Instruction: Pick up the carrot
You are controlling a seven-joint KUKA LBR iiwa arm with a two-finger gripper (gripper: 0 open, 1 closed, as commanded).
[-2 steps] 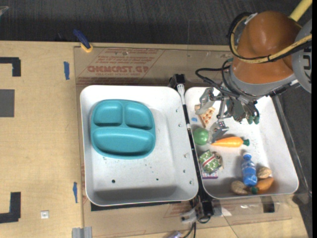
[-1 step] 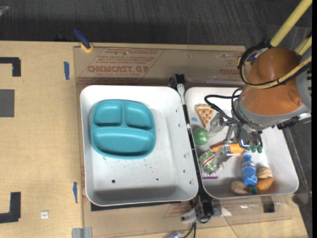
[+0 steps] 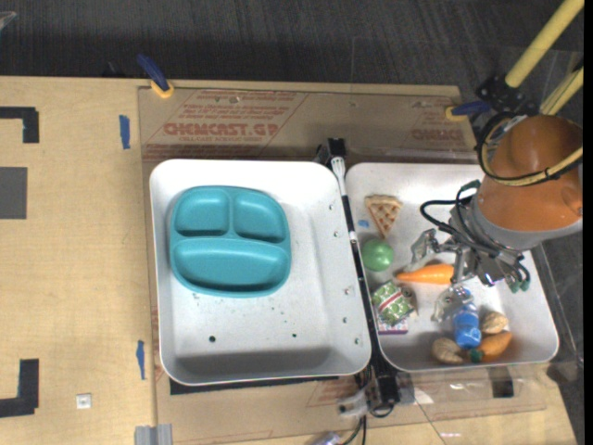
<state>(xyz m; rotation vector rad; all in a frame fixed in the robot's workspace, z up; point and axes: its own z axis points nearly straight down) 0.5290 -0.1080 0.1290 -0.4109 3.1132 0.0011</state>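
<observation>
Looking down on the bench, you have two white bins side by side: the left bin [image 3: 185, 341] carries a teal plate [image 3: 230, 239] with three compartments, lying toward its far left part. The right bin [image 3: 542, 327] is where the arm [image 3: 533, 179] reaches in, its orange band sitting over the bin's far right part. The carrot [image 3: 424, 273] lies near the middle of that bin, roughly level across your view, with its thick end toward the gripper [image 3: 460, 269]. The gripper sits at that thick end, and its metal parts overlap the carrot there, but the clutter of metal and cables is too tangled for you to tell whether it is gripping the carrot or merely beside it. Just left of the carrot sits a green ball [image 3: 377, 254], and beyond that, toward the far wall, a pizza slice [image 3: 382, 213]. Nearer to you, a green-and-white packet [image 3: 393, 304] lies just below the carrot. In the near right part of the bin, a blue toy [image 3: 467, 325] rests among brown and orange pieces that you cannot identify at this size.
</observation>
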